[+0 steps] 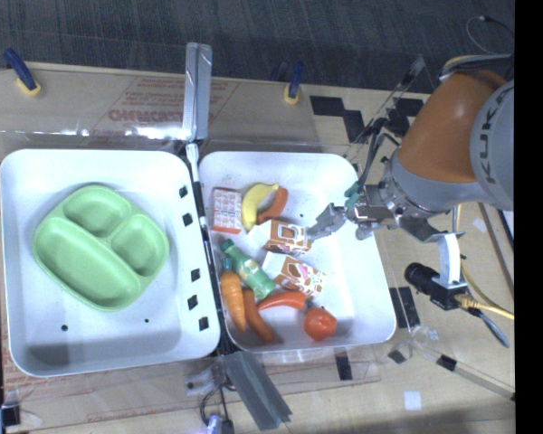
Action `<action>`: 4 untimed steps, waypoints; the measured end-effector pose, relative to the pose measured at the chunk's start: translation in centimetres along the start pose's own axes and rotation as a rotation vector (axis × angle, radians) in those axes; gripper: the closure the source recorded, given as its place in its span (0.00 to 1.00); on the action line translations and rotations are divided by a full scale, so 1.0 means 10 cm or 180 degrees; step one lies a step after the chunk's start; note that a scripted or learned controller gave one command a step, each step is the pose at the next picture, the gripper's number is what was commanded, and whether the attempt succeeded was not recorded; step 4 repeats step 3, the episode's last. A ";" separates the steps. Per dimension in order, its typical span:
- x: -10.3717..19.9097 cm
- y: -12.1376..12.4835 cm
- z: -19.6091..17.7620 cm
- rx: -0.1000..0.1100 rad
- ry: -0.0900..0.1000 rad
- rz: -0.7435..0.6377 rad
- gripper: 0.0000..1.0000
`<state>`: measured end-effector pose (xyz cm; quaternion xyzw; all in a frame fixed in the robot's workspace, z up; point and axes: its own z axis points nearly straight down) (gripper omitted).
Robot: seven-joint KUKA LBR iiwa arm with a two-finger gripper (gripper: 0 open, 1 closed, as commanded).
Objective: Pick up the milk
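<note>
Nearest the lens, at the front edge of the desk (525,351), a grey clamp bar (258,389) sticks out below the seam between the two bins. Just behind it, the right bin (366,306) holds a heap of toy food along its left half: a tomato (319,323) at the front, a red pepper (281,302) touching it, a carrot (233,300) against the left wall, and a green bottle (249,273) lying tilted between the carrot and a carton (300,278). A second small orange-and-white carton, the milk (286,237), lies near the bin's middle, just behind the first. Farther back sit a banana (256,203) with a sausage (273,203) beside it, and a flat red-and-white box (225,211) by the left wall.

The tool (323,221) reaches in from the right, low over the bin, its tip just beside the milk's right edge; whether it touches the carton cannot be told, and nothing shows between the fingers. Whether they are spread or closed cannot be told either.

The left bin (90,337) carries a green divided plate (100,244) lying flat, well apart from the food.
</note>
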<state>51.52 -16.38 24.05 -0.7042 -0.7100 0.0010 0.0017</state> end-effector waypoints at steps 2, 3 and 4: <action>0.44 0.67 1.15 -0.0107 -0.0028 -0.0342 1.00; 1.15 0.06 0.41 -0.0003 -0.0001 -0.0518 1.00; 1.15 0.06 0.41 -0.0003 -0.0001 -0.0518 1.00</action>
